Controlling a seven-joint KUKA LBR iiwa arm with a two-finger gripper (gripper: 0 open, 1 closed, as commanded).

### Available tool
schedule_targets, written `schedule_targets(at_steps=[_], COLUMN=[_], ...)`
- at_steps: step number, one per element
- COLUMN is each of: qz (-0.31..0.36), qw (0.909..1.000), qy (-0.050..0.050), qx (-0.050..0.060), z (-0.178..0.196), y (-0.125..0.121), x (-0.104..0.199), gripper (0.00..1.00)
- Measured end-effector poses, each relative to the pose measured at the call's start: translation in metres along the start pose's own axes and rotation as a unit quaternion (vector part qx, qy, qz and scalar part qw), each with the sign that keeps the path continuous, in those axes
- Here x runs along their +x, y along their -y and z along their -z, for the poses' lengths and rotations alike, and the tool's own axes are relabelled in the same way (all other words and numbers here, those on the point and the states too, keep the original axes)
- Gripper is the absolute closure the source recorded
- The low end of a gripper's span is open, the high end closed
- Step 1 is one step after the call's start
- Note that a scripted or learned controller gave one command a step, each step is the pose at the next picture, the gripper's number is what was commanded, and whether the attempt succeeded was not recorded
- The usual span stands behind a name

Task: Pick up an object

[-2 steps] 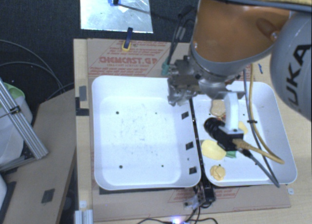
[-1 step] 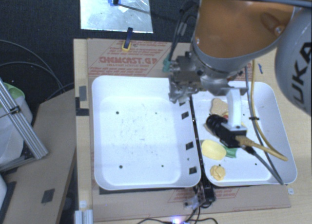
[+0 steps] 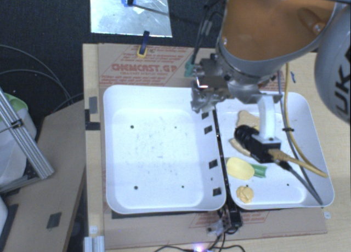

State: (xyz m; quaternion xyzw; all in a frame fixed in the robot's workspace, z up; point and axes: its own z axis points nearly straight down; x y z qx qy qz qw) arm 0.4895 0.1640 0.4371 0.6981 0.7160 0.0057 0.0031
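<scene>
Lemon [image 3: 239, 168] well apart, lower-right of tool [image 3: 201, 103]

Broad, glossy orange band [image 3: 274, 15]; right of the band, a grey shell [image 3: 335, 75] with black lettering; below the band, a silvery metal gripper [image 3: 200, 104]; left of it, thin dark cables [image 3: 205, 23]

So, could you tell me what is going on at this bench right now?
The arm reaches in from the right and its end effector is over the far end of the divide between the left bin and the right bin. I cannot tell a grasp from this view. The things to pick lie in the right bin: a yellow piece with a green bit beside it, an orange lump and a tan piece partly under the arm.
</scene>
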Motion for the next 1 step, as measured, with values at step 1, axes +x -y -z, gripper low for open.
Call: schedule_targets(at_steps=[1], qz=[0.002], qw=[1.0000], qy=[0.000], qx=[-0.001], z=[0.0107], y=[-0.0008], x=[0.0000], gripper=[1.00])
